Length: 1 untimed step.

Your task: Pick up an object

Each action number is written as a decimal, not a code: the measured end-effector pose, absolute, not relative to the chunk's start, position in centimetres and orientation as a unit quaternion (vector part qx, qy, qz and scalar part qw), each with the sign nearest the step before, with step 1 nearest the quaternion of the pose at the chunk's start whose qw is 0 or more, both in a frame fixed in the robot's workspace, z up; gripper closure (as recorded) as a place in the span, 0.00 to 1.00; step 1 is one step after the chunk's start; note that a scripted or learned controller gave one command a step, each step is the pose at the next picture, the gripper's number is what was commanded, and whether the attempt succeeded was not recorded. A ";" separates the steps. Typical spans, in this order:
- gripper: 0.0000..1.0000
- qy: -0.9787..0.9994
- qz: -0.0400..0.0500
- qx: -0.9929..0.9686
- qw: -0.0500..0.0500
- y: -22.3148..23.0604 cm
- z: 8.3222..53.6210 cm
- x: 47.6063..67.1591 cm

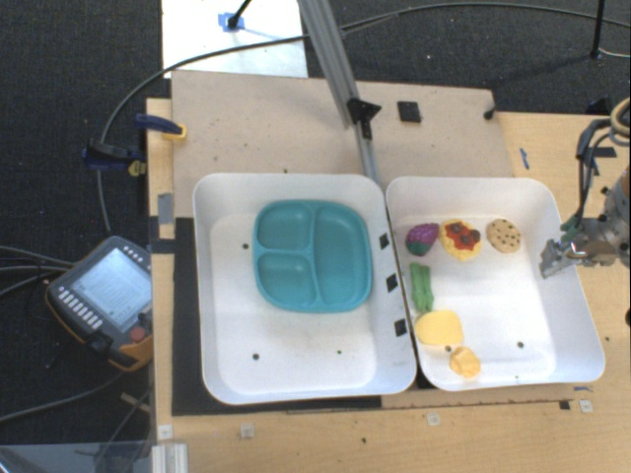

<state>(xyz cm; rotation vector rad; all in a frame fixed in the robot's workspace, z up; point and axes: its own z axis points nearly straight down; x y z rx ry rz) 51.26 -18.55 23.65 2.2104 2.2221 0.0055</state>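
Two white bins sit on the table (434,136); the pincer (554,257), state I cannot tell, hovers at the right bin's (552,205) right rim, the cookie (504,235) just left; descend squarely over it

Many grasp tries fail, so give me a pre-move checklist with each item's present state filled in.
1. Gripper carries nothing: ok, it sits bare at the right bin's right rim.
2. Targets present in that bin: ok, cookie, purple piece, green piece.
3. Nearest target free-standing: ok, the cookie lies apart from its neighbours.
4. Gripper above a target: not ok.
5. Finger opening: cannot tell.
6. Teal plate out of the way: ok, left bin.
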 end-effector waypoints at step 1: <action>1.00 0.711 0.002 0.703 0.001 -14.5 23.2 53.6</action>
